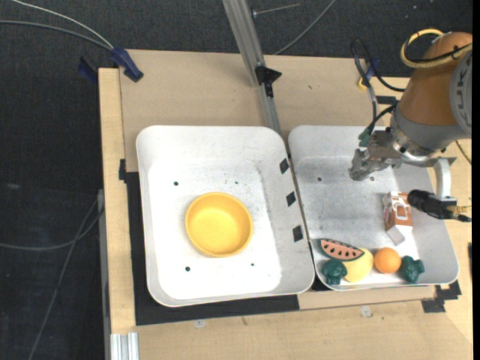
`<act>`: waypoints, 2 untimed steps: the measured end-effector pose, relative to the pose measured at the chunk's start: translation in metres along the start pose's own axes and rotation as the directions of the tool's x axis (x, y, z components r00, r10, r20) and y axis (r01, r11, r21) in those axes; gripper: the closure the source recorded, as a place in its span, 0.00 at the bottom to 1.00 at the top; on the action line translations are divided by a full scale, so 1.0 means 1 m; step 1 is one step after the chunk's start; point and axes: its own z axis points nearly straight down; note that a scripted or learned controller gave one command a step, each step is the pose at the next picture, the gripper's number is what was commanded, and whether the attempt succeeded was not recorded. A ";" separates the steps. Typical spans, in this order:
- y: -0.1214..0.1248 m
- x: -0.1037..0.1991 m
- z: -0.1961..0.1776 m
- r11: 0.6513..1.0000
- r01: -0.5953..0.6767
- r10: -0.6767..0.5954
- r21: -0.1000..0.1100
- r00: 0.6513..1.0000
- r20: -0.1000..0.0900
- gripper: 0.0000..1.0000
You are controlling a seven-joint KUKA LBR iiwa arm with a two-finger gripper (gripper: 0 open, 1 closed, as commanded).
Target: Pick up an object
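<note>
The tool (pixel 367 165) is seen over the right bin (pixel 330 201), toward its twelve o'clock end, above bare white floor. Whether it is open or closed cannot be told from this slanted view, and nothing is seen held in it.

The things that could be picked up lie well apart from it. A small brown-and-white carton (pixel 398 212) rests at about four o'clock from the tool, near the bin's three o'clock wall. Along the six o'clock edge a cluster is packed: a watermelon slice (pixel 343 249), a yellow fruit (pixel 360 266) touching it, a green piece (pixel 334 271) at the seven o'clock corner, an orange (pixel 387 261) and another green piece (pixel 411 268) just beside it. A yellow bowl (pixel 218 223) sits alone in the left bin (pixel 161 201).

If the tool were lowered where it now hangs, a closure on nothing would be expected. In the cluster, neighbours could be nudged or two pieces pinched together, since they touch. The orange is judged likely to roll out of a grip. The carton could be pushed against the wall.
</note>
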 end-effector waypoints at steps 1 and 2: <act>0.000 0.006 -0.067 1.000 0.000 0.000 -0.003 1.000 0.000 1.00; 0.001 0.006 -0.108 1.000 -0.001 0.001 0.002 1.000 0.000 1.00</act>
